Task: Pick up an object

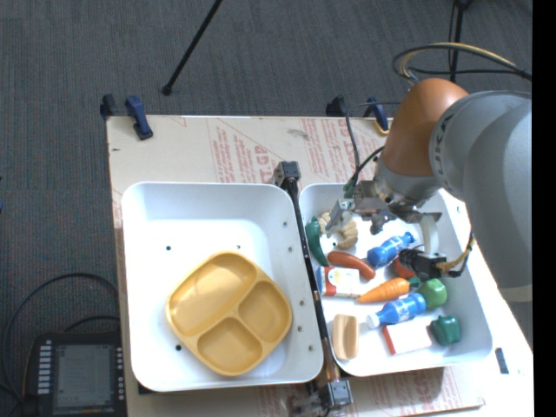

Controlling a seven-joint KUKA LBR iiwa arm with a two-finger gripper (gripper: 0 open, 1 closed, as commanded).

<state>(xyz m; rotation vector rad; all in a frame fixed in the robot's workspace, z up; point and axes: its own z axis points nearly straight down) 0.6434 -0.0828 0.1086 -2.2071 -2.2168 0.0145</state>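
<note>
Although the arm (460,155) already reaches over the right bin (473,341), no object looks lifted, so I judge the task to be at its early part: the approach is made, and the grasp and the raising are left to do. The gripper (347,214) hangs above the far left corner of this bin, just over a pale knobby toy (337,229) and close to a green piece (314,243) at the bin's left wall. Its fingers point down toward these things, but the metal parts blur together there, and I cannot tell if they are spread or pressed together; nothing is seen between them. The things to pick all lie in the right bin: a red sausage-like piece (351,262), two blue bottles (388,250), an orange carrot (383,291), a hot-dog bun (345,336), a white packet with red (343,281), a green round thing (433,293), a dark green cup (446,328) and a white box with a red edge (408,338). The left bin (148,233) holds only a yellow divided plate (229,312). About writing: the cardboard (234,150) under the bins carries red printed letters and lines, seen upside down, and I cannot read them surely; the labels on the bottles and packets are too small to read.
</note>
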